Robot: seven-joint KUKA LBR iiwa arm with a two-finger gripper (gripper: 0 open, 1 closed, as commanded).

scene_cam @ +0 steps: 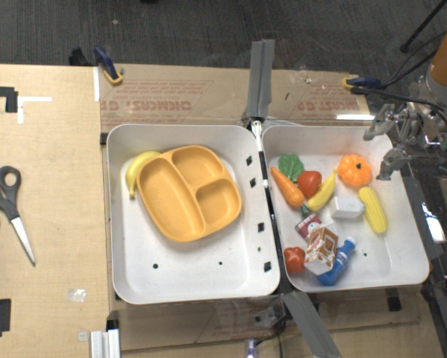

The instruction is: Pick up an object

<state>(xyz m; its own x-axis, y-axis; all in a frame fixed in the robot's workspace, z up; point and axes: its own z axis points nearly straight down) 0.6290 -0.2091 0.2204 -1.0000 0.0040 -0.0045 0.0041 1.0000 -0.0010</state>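
Note:
The right bin (402, 271) holds several toy foods: an orange pumpkin (354, 170), a corn cob (372, 209), a white block (348, 206), a small yellow banana (324, 191), a carrot (287, 188), a red pepper (309, 181) and a green leaf (289, 165). Near its front lie a brown-and-white carton (322, 246), a blue bottle (336, 263) and a red tomato (294, 258). My gripper (378, 154) hovers over the bin's back right corner, just right of the pumpkin. It is open, with nothing between its fingers.
The left bin (133, 274) holds a yellow divided plate (187, 192) with a banana (137, 171) against its left rim. Scissors (10, 207) lie on the wooden bench at far left. Blue clamps (107, 64) sit at the back edge. Cables hang at the right.

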